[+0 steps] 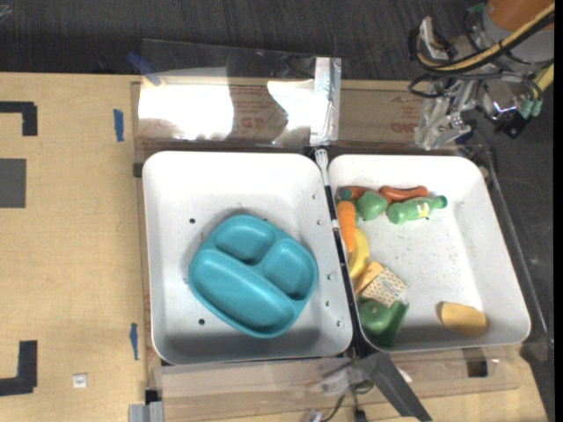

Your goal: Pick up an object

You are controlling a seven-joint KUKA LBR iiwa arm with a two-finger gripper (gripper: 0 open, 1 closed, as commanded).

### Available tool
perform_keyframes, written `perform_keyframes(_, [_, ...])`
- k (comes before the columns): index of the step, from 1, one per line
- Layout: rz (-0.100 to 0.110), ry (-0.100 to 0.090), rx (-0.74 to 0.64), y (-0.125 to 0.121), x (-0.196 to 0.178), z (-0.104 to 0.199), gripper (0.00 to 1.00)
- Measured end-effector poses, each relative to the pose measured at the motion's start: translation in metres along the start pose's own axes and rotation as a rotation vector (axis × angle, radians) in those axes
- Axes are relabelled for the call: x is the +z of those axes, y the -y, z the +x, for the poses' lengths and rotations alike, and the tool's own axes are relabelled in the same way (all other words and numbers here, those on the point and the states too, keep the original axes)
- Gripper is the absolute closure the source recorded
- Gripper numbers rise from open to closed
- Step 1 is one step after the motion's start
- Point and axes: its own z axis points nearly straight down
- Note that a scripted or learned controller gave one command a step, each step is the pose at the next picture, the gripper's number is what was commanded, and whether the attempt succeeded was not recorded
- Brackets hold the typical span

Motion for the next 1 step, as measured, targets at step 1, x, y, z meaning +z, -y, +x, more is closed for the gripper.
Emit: perform_keyframes(1, [0.001,0.001,-0.008,-0.0329,0.0101,0.0358,1.0])
